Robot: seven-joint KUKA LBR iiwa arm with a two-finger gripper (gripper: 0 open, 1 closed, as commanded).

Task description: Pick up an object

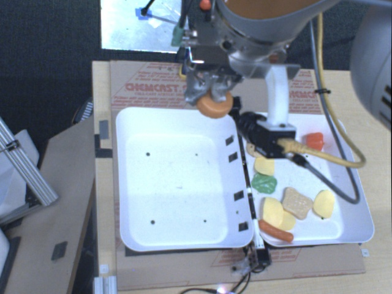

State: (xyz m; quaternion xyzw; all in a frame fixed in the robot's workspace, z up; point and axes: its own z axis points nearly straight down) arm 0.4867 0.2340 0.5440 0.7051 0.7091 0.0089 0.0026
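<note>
One orange piece (214, 107) — tool (211, 98) clamping it, lifting over left bin (131, 182) | next: carrying clear, steadily.

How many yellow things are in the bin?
3, all in the right bin: one above the green piece, one near the front, one rightmost. The arm may hide more.

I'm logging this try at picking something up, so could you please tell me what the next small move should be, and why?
Probably a short, slow lift straight up. The hand sits at the far rim of the left bin with an orange round piece right below it, seemingly caught. A small rise would show whether the piece comes along, away from the right bin.
</note>
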